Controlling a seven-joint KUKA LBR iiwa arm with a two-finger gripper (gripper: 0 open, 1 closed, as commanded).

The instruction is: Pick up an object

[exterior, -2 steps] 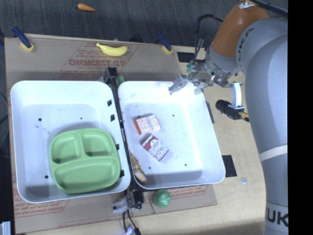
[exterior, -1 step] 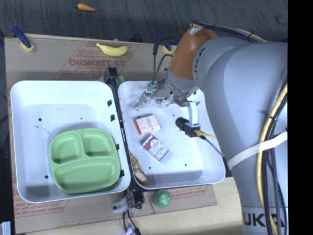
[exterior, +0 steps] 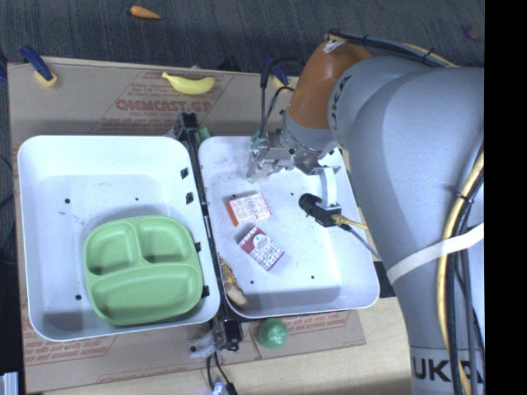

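Camera view: the cardboard sheet [exterior: 123, 109] under the bins carries faded red print that appears to read "CHEMCAST GP". The grey arm [exterior: 412, 163] shows the letters "UK" low on its base. The claw [exterior: 262, 161] hangs low at the far left corner of the right bin [exterior: 329, 266]; I cannot tell how wide it stands. A red-and-white packet [exterior: 249, 208] lies mid-bin, near the claw but apart from it. A second packet [exterior: 261, 248] lies just beside the first, toward the near edge. Their print is too small to read. The left bin [exterior: 99, 167] holds a green divided plate [exterior: 144, 268]. A yellow banana [exterior: 189, 81] lies on the cardboard behind the bins.
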